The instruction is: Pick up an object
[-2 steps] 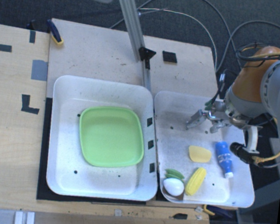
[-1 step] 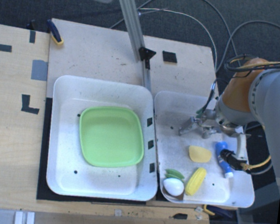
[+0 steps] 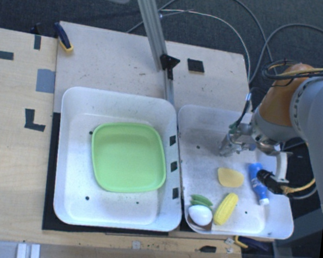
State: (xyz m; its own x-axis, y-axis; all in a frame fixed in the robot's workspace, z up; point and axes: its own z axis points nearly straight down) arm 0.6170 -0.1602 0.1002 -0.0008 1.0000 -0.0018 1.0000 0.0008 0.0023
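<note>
The claw [image 3: 228, 147] points down over the right bin [image 3: 209, 126].

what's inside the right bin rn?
The right bin holds a corn cob, a yellow chip, a blue tube, and a white egg with a green piece. The gripper covers some floor.

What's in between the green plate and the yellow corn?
In the camera view, the bins' white walls lie between the green plate and the corn, then a white egg-like piece with a green bit.

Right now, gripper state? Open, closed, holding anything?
Gripper: cannot be told; it sits low over the right bin, with nothing seen between its tips.
</note>
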